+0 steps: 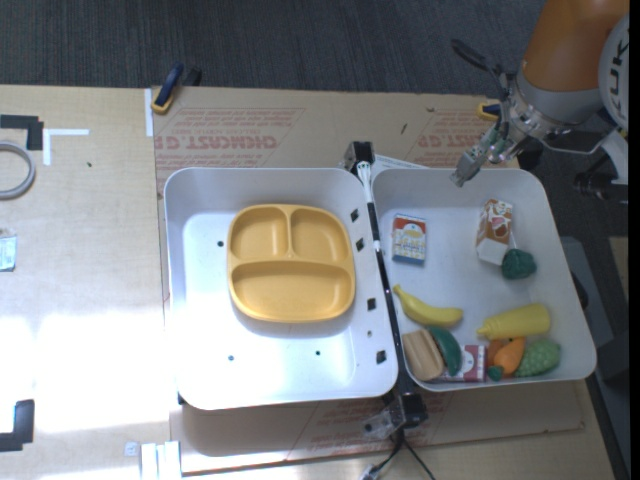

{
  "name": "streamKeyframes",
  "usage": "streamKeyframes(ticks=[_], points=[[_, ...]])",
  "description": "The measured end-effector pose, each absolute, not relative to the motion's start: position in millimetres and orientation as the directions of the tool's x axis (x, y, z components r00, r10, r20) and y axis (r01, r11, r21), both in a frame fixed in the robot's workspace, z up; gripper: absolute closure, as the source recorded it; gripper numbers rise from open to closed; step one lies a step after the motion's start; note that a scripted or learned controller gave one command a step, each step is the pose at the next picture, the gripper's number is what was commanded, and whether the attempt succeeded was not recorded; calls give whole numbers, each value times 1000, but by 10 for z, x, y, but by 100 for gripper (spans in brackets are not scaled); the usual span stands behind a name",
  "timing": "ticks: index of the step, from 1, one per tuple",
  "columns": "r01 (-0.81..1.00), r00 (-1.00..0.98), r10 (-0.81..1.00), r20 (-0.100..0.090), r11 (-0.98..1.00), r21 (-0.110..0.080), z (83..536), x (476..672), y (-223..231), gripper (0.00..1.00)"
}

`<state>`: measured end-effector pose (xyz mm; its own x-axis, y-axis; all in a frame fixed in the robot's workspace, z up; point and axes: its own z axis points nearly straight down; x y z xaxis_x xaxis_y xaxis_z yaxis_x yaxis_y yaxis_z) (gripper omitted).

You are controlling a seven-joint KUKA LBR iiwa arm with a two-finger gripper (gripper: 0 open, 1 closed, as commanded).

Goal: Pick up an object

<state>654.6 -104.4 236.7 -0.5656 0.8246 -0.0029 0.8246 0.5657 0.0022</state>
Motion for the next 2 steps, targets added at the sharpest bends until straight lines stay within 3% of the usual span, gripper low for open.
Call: streamKeyframes(ticks=[1,2], points=[[803,-595,803,-4,595,2,3307,6374,-1207,100],[803,-596,803,-7,596,4,3405,6383,-1208,100]])
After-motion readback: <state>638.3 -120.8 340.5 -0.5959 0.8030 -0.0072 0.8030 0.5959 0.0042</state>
